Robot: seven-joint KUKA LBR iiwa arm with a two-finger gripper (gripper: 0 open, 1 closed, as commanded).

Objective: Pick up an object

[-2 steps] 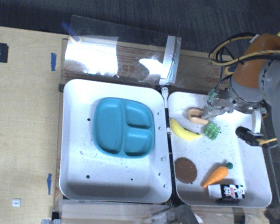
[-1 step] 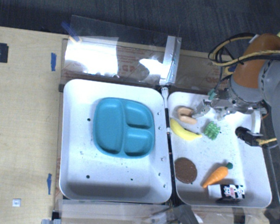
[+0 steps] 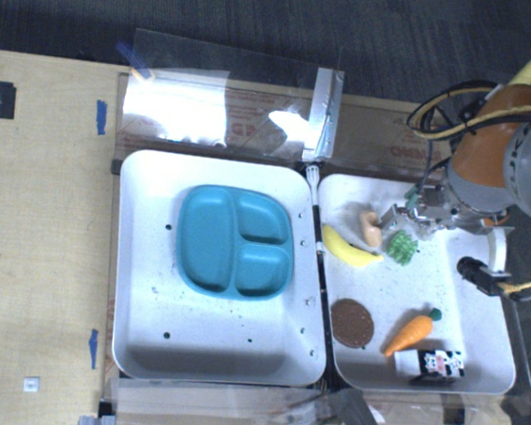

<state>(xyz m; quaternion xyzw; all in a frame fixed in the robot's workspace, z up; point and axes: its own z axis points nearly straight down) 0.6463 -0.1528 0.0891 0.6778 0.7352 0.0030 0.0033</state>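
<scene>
Nearest the lens, a small carton [image 3: 442, 364], a carrot [image 3: 410, 331] and a brown disc [image 3: 352, 322] lie in the right bin [image 3: 495, 321], with a banana [image 3: 347, 248], a peach-coloured piece [image 3: 371, 229] and a green toy [image 3: 401, 247] farther back; a blue tray [image 3: 236, 241] sits in the left bin [image 3: 137, 269]. The gripper [image 3: 414, 216] hangs low just above the green toy, so this looks like the approach, with descent and closing next. Whether it is spread or pressed together I cannot tell, as the wrist hides it.

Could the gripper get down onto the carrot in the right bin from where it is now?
Probably yes. The carrot lies in open floor of the right bin, apart from the brown disc and small carton, and the gripper is over that bin's far end.
</scene>
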